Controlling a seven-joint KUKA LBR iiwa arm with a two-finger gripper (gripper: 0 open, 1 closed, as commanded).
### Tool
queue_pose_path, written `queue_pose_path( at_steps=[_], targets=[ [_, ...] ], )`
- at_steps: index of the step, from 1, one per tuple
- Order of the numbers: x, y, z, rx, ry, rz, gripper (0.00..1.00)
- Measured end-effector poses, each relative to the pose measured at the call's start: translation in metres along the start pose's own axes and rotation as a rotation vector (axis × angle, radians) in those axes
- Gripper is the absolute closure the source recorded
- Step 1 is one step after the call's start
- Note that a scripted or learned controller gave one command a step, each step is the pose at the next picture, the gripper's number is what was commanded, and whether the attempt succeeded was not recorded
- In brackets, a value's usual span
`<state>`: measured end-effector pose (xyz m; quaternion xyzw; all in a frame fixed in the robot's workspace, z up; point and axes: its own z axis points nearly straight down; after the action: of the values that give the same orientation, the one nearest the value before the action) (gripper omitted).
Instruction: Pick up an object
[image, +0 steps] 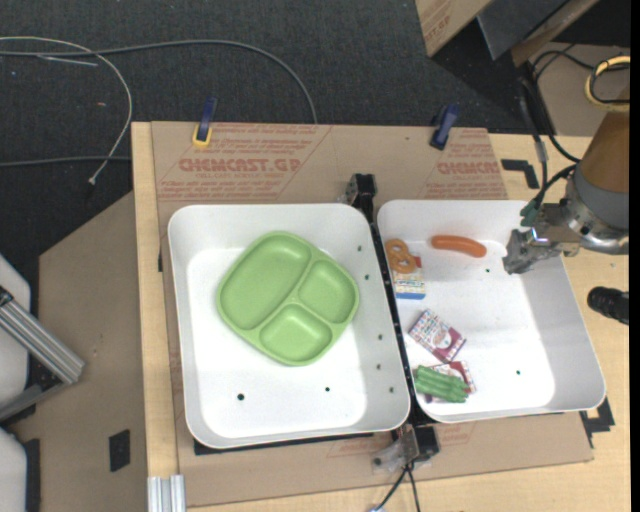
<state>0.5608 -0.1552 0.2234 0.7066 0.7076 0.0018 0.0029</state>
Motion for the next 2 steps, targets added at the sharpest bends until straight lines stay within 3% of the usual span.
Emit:
queue_pose_path(
  at_steps=[1, 2],
  targets=[
    [0.005, -0.004, -0.061, -0.001, 0.000, 0.000, 1.00],
    [0.048, 0.000, -0.049, 0.008, 0.004, -0.004, 1.00]
  ],
)
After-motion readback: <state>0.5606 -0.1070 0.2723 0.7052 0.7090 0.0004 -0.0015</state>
